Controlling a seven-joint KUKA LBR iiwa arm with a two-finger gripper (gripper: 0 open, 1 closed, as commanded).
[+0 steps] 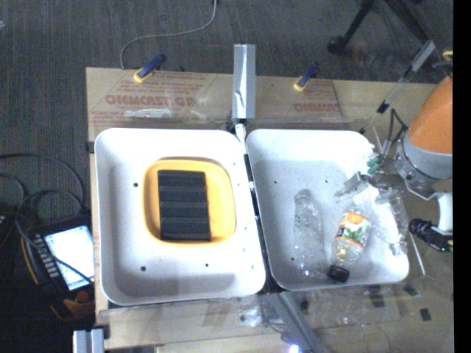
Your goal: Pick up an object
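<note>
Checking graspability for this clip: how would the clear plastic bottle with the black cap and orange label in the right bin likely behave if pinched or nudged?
The clear plastic bottle with the black cap and orange label lies on its side, so a nudge would probably roll it. It looks empty, so likely light. Its smooth, rounded wall may slip or dent under the gripper.

Only readable thing was faded red print on the clear plastic sheet (158, 100) behind the left bin; looked like "CHEMCAST GP", not totally sure. The bottle's (349, 241) orange-green label was too blurry to read.
</note>
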